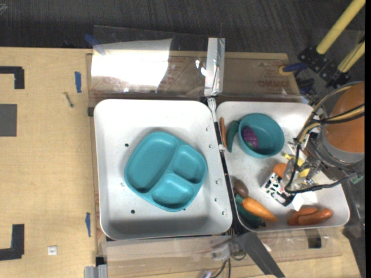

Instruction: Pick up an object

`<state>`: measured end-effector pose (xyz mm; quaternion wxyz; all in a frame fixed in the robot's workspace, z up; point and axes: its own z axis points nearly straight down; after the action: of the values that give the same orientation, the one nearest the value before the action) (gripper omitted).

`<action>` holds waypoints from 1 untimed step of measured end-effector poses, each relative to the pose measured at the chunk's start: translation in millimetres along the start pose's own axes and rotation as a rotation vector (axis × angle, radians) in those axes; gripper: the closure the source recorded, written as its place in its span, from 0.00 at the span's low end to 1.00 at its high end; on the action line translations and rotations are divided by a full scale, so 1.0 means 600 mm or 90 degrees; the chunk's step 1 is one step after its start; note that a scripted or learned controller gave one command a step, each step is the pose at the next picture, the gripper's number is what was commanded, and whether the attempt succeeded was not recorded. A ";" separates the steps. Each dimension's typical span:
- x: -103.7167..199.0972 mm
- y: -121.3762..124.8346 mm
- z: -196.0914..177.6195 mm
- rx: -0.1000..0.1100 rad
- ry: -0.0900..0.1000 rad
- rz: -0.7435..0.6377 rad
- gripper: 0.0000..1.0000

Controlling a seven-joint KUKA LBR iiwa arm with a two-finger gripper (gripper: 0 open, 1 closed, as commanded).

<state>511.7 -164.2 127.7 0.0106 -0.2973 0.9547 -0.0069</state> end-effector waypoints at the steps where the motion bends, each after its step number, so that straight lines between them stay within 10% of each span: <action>1: -0.068 0.052 0.019 0.018 -0.011 0.021 1.00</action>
<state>527.7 -115.5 116.3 0.0232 -0.2815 0.9591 -0.0174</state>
